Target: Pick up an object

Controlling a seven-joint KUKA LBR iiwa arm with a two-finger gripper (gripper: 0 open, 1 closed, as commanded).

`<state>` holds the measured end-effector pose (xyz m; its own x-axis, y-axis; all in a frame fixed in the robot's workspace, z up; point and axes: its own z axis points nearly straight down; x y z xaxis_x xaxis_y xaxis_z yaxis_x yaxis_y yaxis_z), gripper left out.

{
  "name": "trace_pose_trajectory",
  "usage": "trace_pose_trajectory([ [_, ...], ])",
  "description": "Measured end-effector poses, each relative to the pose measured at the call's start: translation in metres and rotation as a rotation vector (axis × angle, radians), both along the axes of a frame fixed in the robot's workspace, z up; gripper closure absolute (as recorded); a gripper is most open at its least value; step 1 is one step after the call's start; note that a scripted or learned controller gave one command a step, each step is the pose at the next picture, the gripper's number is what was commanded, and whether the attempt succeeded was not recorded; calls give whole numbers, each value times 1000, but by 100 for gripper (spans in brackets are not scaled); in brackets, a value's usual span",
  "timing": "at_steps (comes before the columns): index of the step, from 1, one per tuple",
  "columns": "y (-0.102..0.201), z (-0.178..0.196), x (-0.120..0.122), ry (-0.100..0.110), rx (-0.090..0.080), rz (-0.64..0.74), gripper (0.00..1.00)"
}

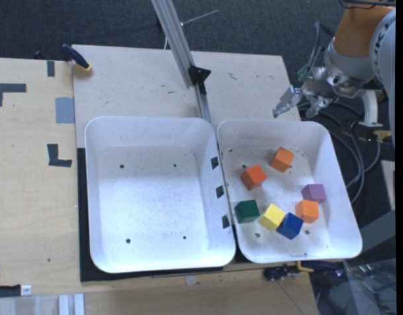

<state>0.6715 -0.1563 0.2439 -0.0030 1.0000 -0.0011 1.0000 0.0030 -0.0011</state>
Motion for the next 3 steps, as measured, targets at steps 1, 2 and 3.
trace_pose_trajectory([
  [1, 0, 0, 0, 1, -1, -1, 0],
  [2, 6, -63, 3, 7, 1, 0, 0],
  [3, 3, -127, 1, 7, 1, -1, 0],
])
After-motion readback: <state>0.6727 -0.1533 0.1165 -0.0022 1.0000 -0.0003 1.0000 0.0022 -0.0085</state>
